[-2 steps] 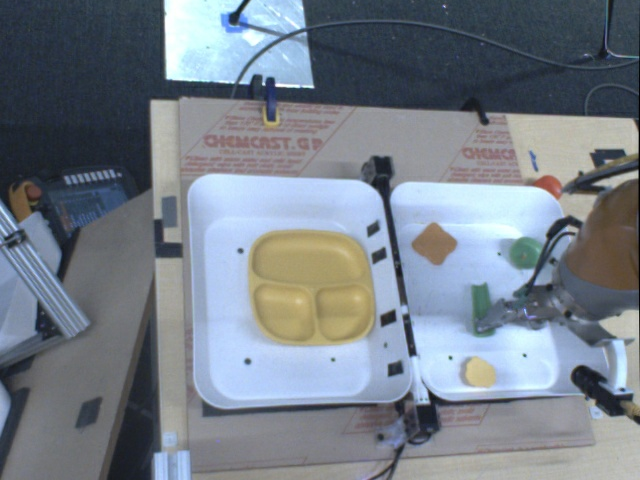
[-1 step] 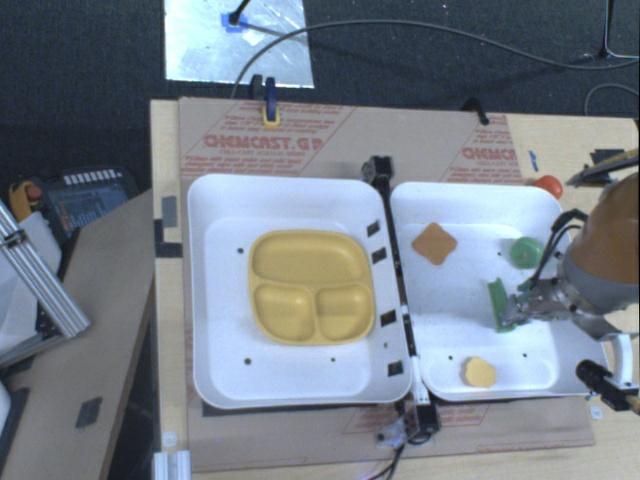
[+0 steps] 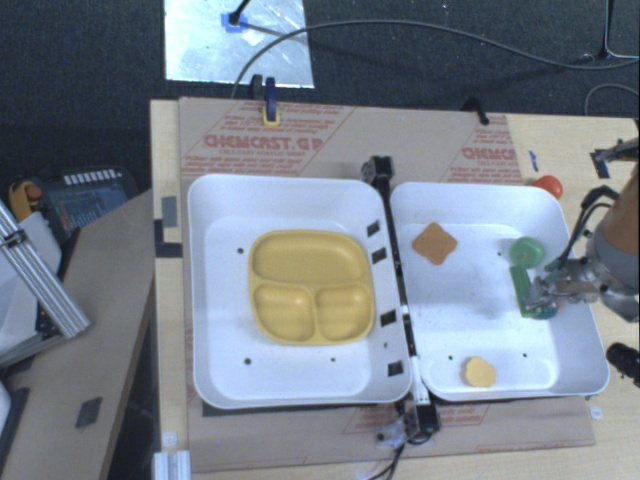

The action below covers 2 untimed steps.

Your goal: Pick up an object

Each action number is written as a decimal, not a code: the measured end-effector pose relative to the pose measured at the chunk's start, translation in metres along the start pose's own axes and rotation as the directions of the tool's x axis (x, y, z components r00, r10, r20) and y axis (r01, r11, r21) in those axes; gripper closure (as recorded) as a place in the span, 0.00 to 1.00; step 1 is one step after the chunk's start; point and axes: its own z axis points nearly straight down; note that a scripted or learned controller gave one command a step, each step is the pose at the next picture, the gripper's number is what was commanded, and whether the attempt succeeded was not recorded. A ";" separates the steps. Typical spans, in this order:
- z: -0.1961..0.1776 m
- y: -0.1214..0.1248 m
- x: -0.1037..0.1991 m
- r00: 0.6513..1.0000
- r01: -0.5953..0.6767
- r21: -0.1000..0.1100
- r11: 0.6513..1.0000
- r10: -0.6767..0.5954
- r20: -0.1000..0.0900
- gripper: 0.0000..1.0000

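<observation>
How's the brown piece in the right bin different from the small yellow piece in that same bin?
The brown piece is tan-orange and angular, like a diamond; the yellow piece is pale yellow and rounded. The brown piece looks larger and lies near the bin's far side, the yellow piece near its front edge. Both lie flat, apart from the gripper.

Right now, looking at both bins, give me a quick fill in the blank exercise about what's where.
1. The yellow divided plate lies in the ____ bin.
2. The yellow plate has ____ compartments.
3. The gripper is at the green object by the ____ edge of the right bin.
4. The orange-brown piece lies ____ from the camera than the small yellow piece.

Missing words: left; three; right; farther
</observation>
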 end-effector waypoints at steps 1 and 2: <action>-0.054 0.002 0.010 1.000 0.003 -0.001 1.000 -0.003 -0.001 1.00; -0.113 -0.004 0.009 1.000 0.002 -0.002 1.000 -0.002 0.000 1.00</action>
